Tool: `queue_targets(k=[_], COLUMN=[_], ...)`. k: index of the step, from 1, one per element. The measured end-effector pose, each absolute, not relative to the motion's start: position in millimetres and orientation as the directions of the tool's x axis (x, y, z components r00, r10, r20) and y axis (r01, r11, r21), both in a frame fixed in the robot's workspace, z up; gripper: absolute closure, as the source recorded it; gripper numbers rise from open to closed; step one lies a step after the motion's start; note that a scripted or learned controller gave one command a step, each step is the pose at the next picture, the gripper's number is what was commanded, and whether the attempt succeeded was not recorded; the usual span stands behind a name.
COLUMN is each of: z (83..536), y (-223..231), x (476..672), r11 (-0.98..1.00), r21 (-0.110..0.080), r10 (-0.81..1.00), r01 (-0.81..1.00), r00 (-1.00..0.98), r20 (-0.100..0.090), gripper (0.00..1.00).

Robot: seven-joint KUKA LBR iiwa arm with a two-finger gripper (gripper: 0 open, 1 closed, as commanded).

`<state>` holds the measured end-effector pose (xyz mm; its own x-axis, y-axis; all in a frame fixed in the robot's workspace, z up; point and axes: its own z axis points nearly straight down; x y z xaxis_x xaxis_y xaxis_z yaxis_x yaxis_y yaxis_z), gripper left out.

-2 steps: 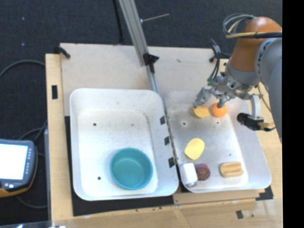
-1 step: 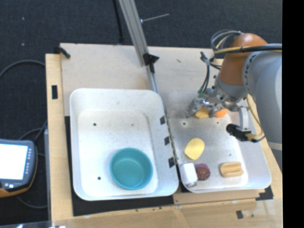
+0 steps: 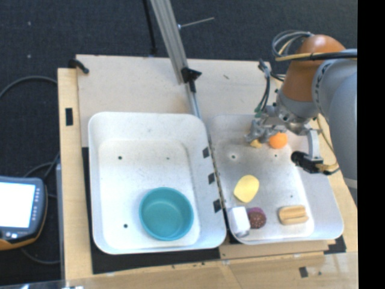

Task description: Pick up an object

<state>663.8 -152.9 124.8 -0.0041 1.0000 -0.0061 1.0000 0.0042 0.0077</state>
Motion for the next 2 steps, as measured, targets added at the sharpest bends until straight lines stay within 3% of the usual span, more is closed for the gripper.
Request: queue_targets(k=[2], z=[246], y=[-149], x=[673.2], r11=[0.003], r21=[0.008], r10=[1.000], r01=[1.000], r00=[-0.003], r20=[-0.002], gripper=[1.00])
